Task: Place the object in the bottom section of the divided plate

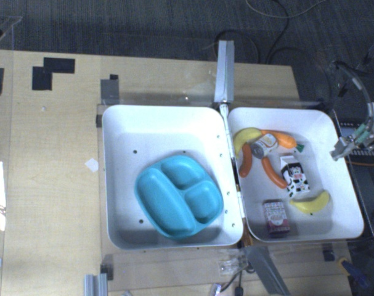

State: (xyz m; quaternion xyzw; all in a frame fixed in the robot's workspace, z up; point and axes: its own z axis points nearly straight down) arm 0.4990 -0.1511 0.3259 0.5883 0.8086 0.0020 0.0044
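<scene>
- The grey two-finger gripper (353, 142) sat at the right edge of the frame, just over the right rim of the right shallow white bin (341, 184); could not tell if it was apart or together, too small and blurred.
- Nothing was visibly held; it hung well apart from every item.
- Candidate objects all lay in the right bin: yellow banana (312, 203) lower right, black-and-white cow-print carton (295, 178) mid, orange carrot-like stick (272, 171), small grey can (260, 147), dark pink box (276, 217) at bottom.
- Risk: the upper cluster was packed and touching, so a grasp there could likely pinch two items or slip off the round can.
- The bright blue three-section divided plate (178, 195) sat tilted in the left white bin (122, 165); which section counts as "bottom" was ambiguous, likely the long one at lower left.
- Risk: a drop near a ridge could roll into a small section.
</scene>
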